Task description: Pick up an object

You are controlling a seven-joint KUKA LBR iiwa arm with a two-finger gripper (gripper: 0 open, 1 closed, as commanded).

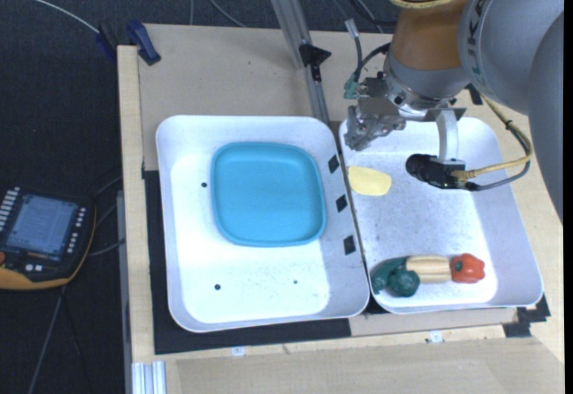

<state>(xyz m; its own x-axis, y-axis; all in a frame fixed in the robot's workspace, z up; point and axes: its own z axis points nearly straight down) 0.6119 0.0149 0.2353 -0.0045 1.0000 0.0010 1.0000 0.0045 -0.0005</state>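
Observation:
My gripper (360, 134) hangs over the far left corner of the right bin (510, 231), just above a pale yellow flat piece (370, 181) that lies by the bin's left wall. Nothing shows between its fingertips. Along the near edge of the right bin lie a dark green lump (396, 279), a tan stick-shaped piece (428, 269) and a red tomato-like piece (466, 268), close together in a row.
A light blue square plate (268, 193) sits in the middle of the left bin (179, 204). A slanted metal post (288, 12) rises behind the bins. A teach pendant (40, 231) lies on the floor at left.

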